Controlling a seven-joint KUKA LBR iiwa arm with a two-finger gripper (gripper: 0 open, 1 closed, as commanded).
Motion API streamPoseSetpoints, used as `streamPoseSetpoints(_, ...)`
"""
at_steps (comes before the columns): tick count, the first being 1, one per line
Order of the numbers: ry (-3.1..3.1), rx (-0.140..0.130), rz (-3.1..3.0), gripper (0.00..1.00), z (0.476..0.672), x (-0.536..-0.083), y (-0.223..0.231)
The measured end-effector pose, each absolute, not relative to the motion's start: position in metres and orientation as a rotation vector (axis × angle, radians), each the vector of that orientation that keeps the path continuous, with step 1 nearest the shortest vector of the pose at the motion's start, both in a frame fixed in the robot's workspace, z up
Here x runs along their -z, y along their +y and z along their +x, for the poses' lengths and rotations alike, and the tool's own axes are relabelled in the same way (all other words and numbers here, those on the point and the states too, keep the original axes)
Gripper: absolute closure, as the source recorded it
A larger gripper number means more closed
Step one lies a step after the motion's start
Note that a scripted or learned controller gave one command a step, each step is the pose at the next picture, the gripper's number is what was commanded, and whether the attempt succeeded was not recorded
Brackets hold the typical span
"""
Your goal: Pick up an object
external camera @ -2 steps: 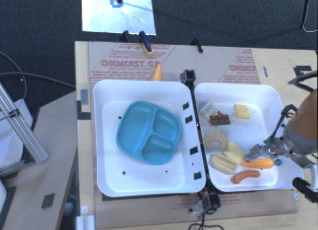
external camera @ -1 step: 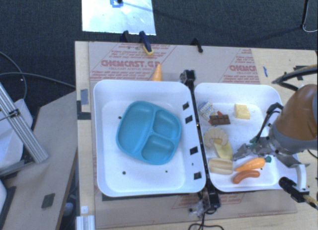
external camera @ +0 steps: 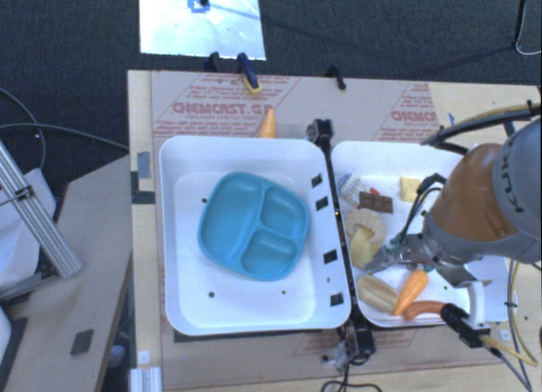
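Grey claw [external camera: 391, 256] sits low in the right bin [external camera: 474, 149], just beside the carrot [external camera: 411, 291]; its grip I cannot tell.

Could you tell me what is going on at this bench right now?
The arm reaches into the right bin, its gripper low among toy food: a carrot, a mushroom and a brown block. Nothing is visibly grasped. The left bin holds a blue divided plate.

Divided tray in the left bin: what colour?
Light blue tray, clearest in the camera view.
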State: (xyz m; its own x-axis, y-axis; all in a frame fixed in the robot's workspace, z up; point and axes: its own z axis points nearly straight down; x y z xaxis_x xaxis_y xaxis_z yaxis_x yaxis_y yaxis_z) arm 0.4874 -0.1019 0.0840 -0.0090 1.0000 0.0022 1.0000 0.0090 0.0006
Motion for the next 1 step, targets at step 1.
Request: streamPoseSetpoints(1, -2.228, 0.002, -2.216, 0.0, 0.491, -0.0841, -0.0883)
